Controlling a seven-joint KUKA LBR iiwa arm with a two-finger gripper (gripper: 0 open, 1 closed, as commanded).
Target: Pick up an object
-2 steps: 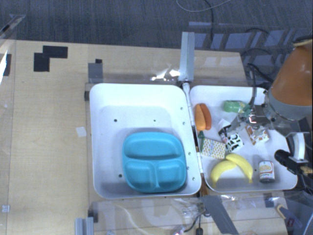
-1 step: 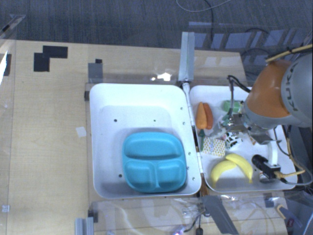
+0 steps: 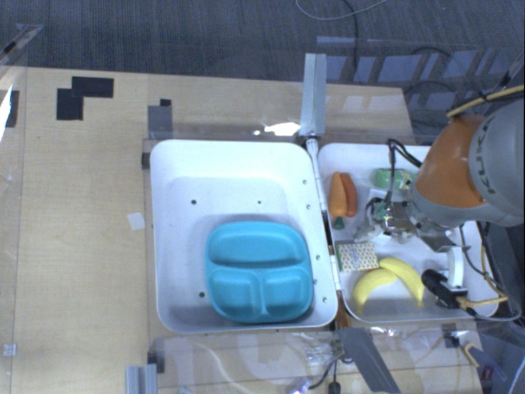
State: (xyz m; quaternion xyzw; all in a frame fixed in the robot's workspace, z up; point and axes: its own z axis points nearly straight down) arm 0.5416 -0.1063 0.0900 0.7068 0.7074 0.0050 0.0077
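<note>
nothing is lifted yet: the gripper [image 3: 392,220] hangs low in the right bin [image 3: 410,306], far from the banana [image 3: 385,279]; jaw state unclear.

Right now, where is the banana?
The banana lies in the right bin, near its front edge, just below the small dotted pad and under the arm's gripper.
</note>
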